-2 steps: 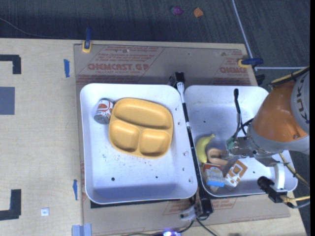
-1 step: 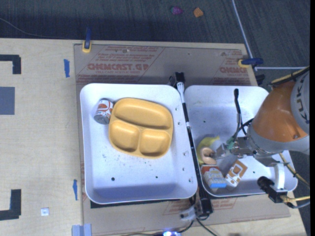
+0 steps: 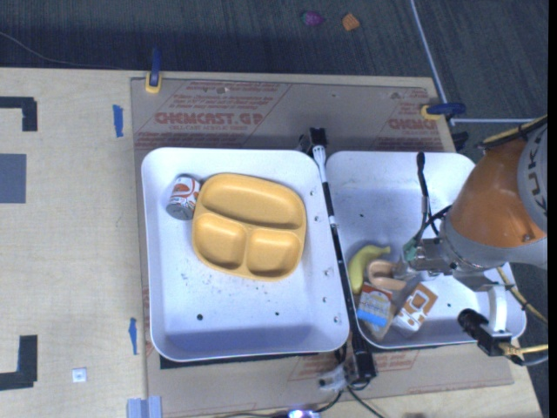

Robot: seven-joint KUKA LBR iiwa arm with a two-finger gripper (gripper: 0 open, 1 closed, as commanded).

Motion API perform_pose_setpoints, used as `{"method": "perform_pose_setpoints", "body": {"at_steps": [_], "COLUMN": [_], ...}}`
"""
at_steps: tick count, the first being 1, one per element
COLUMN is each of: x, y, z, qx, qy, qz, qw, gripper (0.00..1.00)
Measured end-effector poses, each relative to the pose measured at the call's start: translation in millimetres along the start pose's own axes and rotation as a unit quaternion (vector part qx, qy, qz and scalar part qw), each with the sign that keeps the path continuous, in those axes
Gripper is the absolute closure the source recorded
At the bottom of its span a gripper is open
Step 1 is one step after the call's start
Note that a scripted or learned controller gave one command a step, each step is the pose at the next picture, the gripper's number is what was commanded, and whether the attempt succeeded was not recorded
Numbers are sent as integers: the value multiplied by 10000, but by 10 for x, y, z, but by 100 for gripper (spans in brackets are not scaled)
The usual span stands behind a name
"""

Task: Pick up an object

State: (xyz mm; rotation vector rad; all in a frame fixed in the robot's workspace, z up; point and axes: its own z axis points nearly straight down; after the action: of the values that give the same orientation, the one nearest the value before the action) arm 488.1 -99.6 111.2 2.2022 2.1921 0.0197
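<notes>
Bench (image 3: 70, 233) with two white bins (image 3: 165, 259)

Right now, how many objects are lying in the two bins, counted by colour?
Yellow: 2, the divided tray and the banana
Red and white: 1, the crushed can
Orange and white: 1, the small carton
Mixed red and blue: 1, the packet
Total: 5

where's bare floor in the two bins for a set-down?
Left bin: strip below the yellow divided tray. Right bin: upper half, above the banana. Crowded: right bin's lower part, with banana, packets, pincer.
</notes>
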Motion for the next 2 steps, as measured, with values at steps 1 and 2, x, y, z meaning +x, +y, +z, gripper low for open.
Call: {"method": "perform_pose_setpoints", "body": {"at_steps": [1,2], "x": [0,-9], "y": [-1,-51], "z": [1,207], "qx": [1,85], "qy": [0,38], "qz": [-1,7], "qw": [10000,10000], "gripper": [0,0]}}
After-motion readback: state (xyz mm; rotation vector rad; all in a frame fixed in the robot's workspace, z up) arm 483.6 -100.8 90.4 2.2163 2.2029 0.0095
